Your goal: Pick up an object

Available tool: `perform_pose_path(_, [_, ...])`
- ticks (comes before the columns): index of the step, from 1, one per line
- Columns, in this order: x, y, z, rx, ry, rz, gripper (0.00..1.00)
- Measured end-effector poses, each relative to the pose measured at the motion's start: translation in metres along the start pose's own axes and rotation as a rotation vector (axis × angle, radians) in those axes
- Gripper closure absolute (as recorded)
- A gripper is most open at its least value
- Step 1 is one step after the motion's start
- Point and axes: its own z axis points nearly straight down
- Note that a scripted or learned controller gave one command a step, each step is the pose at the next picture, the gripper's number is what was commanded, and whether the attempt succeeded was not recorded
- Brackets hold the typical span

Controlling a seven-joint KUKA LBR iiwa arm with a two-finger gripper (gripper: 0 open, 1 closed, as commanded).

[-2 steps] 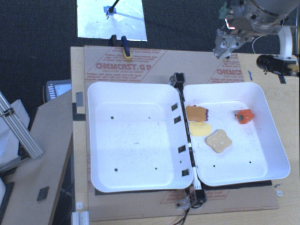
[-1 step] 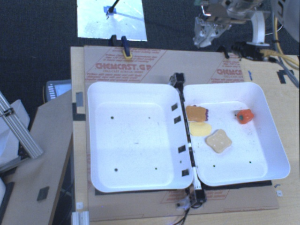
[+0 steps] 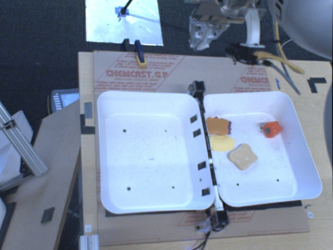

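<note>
Hanging above the far edge of the table [image 3: 156, 66], beyond the rim of the right bin [image 3: 296, 119], pincer [image 3: 200, 35] raised well clear of the contents and carrying nothing visible between its tips; released or clenched cannot be told at this angle. Lying in the right bin, all candidates for the pick: an orange block with a purple edge [image 3: 218, 125] close to the inner wall, a flat yellow piece [image 3: 222, 143] just beside it on the near side, a tan toast-shaped piece [image 3: 243, 157] nearer the camera again, and a small red-orange item [image 3: 271, 129] well apart toward the outer wall. Left bin [image 3: 145, 150] bearing no objects. Judged nearest to the pincer: the orange block, lying toward the camera and slightly right of the tips, long axis running roughly across the bin. Judged requirement for the coming move: travel toward the camera over the far rim, then descent; crowding of the yellow piece against the block noted as a risk to a clean grip.
</note>
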Motion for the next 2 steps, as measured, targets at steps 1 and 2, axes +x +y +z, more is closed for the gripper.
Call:
perform_pose_path(1, [0.077, 0.000, -0.004, -0.001, 0.002, -0.002, 1.00])
perform_pose_path(2, [0.114, 0.001, -0.026, -0.002, 0.002, 0.002, 1.00])
